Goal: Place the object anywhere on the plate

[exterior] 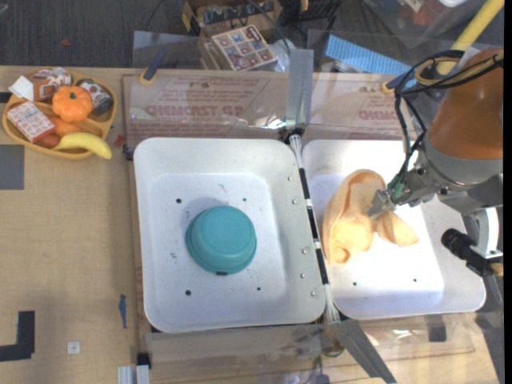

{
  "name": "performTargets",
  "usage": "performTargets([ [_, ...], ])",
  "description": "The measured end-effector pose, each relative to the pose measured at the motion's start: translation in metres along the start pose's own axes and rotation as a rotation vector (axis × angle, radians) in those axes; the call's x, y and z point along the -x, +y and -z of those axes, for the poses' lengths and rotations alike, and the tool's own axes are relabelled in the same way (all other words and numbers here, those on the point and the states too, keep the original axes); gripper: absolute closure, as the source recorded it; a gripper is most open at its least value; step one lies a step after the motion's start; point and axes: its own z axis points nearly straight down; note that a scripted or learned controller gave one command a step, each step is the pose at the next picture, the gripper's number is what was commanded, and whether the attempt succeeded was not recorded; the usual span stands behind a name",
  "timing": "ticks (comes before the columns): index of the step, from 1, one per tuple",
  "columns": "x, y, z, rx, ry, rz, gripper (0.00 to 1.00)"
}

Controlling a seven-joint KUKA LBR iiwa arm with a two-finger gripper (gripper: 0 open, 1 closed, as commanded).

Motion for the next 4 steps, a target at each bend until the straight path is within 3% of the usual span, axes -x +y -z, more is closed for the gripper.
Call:
performTargets([
  [3,-0.098,0.096,0.012,0.006,-0.003,1.197,1.00],
  [4,-0.143,0.133,0.003,0.006,-0.002,1.266,1.00],
])
